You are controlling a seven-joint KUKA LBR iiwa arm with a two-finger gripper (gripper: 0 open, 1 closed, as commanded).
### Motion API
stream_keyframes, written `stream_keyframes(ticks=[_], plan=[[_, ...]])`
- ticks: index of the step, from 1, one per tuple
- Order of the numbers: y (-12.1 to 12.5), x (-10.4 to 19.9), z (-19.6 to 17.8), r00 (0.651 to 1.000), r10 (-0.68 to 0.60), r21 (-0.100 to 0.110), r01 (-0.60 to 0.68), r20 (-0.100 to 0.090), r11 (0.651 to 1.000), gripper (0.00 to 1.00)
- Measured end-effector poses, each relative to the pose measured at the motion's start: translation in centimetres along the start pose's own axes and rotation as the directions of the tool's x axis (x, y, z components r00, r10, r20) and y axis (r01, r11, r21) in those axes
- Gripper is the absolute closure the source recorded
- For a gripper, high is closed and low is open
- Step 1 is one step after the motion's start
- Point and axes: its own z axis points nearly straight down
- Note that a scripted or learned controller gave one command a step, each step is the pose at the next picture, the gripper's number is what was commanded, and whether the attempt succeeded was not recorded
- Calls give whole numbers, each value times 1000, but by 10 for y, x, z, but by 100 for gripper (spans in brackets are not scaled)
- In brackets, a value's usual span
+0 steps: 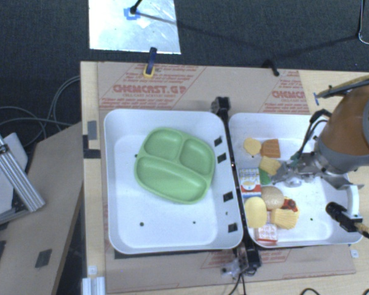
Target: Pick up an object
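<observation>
Toward the right of the frame, a grey arm with an orange band [355,123] reaches in over the right-hand white bin [332,226], and its gripper [289,172] sits low among a cluster of small toy food pieces. Whether the fingers are open or closed cannot be told from this angle, since the metal tip blurs into the items around it, and nothing is clearly seen held between them. Just beside the tip lie a yellow block [270,165] and a small green piece [264,177]; an orange block [270,147] and a pale yellow round piece [252,146] sit above them toward the bin's upper edge. Below the tip are a tan rounded piece [272,196], a yellow rounded piece [255,212], a yellow wedge with red [285,216], and two small printed cartons [249,182] [267,233]. Left of centre, the other white bin [120,226] holds a green divided plate [174,165]. Judging by this, the pick looks to be at the reach or grasp stage: every object rests in a bin, nothing is lifted, so closing on one and raising it remains.
</observation>
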Motion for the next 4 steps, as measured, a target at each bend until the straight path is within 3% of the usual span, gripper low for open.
stream_keyframes(ticks=[1,2,4], plan=[[1,0,25,1000,-5,16,5,-10,1000,0],[1,0,14,1000,-6,14,6,-10,1000,100],[17,-3,-110,1000,-9,11,9,-9,1000,100]])
